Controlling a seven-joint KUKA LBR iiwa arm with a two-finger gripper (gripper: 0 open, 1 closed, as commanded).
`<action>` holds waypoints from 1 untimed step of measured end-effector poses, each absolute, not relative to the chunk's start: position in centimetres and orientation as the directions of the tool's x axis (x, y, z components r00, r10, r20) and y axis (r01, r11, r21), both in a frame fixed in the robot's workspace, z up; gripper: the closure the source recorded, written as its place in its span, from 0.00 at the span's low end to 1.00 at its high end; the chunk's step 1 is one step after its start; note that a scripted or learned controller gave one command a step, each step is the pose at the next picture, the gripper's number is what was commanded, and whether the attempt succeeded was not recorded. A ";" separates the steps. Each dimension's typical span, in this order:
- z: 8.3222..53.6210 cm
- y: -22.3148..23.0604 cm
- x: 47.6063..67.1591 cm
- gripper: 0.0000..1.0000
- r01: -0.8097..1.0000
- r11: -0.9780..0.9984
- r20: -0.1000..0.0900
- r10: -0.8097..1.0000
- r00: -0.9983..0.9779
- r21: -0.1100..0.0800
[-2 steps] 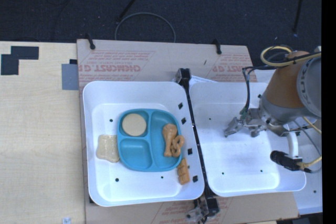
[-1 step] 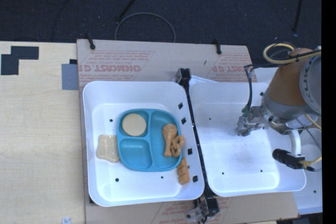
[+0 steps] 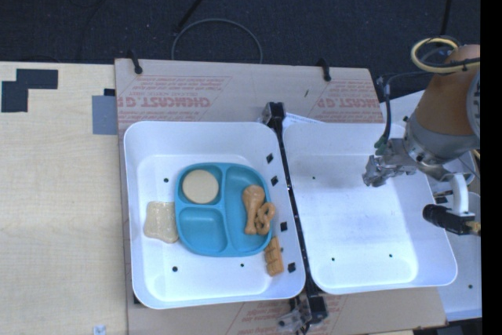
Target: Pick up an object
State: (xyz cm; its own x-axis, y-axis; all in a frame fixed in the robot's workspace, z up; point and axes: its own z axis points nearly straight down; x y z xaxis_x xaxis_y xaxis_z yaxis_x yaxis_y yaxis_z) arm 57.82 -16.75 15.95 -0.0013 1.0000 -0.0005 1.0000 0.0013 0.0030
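While poised over right bin (image 3: pixel 439 263), tool (image 3: pixel 376 171) holds nothing visible.

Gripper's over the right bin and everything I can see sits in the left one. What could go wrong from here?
1. The two-finger gripper hangs over the right white bin, far from every object; closing here would probably grab nothing.
2. The tan pretzel-shaped piece lies in the blue divided plastic tray, near a ridge that may block the fingers.
3. Crossing over, it might clip the black divider.
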 end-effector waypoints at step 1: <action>21.2 -16.3 58.8 1.00 1.000 0.002 -0.001 1.000 -0.002 0.004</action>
State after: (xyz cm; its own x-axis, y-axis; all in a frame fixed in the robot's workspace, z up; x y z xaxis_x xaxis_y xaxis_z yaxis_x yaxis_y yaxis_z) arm 58.81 -16.29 21.16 -0.0017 1.0000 -0.0008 1.0000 0.0017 0.0038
